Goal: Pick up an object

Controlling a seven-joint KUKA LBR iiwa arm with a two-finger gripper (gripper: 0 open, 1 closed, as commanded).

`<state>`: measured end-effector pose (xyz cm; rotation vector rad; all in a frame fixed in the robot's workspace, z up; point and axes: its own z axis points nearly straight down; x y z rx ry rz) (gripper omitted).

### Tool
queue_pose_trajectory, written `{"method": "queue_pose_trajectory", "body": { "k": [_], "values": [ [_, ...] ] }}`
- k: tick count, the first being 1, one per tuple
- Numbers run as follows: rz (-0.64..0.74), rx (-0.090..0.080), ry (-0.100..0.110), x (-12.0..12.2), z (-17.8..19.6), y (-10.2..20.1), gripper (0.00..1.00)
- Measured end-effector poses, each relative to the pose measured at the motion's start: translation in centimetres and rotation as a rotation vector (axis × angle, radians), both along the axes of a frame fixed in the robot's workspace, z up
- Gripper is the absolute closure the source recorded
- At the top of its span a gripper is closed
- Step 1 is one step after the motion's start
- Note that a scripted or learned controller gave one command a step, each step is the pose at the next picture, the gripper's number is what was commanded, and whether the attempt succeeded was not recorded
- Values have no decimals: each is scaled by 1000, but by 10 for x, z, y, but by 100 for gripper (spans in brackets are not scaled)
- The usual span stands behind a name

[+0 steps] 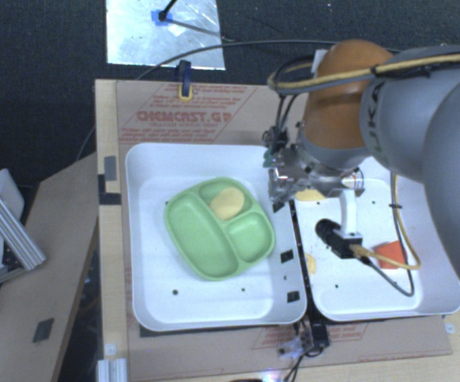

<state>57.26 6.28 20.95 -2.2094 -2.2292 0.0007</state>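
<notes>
So, gripper (pixel 281 188): low over the rim that the left bin (pixel 146 237) and the right bin (pixel 373 297) share, at its far part.
Grip state: I cannot tell if it is released or clenched; nothing is seen held in it.
Nearest object: a pale piece (pixel 309 195) just right of the gripper, in the right bin, half hidden under the wrist.
Lump (pixel 228 204): yellow, near the gripper on its left, in the far compartment of the green plate (pixel 206 253).
Why placed so: I judge it aims at one of these two, as both lie close.
Others: an orange piece (pixel 389 255) well apart to the right; a yellow bit (pixel 311 263) on the near side of the gripper, beside the rim.
In the way: the bin walls leave little room here; the plate ridges may hinder a grasp of the lump; the arm (pixel 421 118) covers part of the right bin.
</notes>
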Motion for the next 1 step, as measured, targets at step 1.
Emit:
{"method": "queue_pose_trajectory", "body": {
  "k": [1],
  "values": [
    [1, 0, 0, -23, 0, 47, 100]
  ]
}}
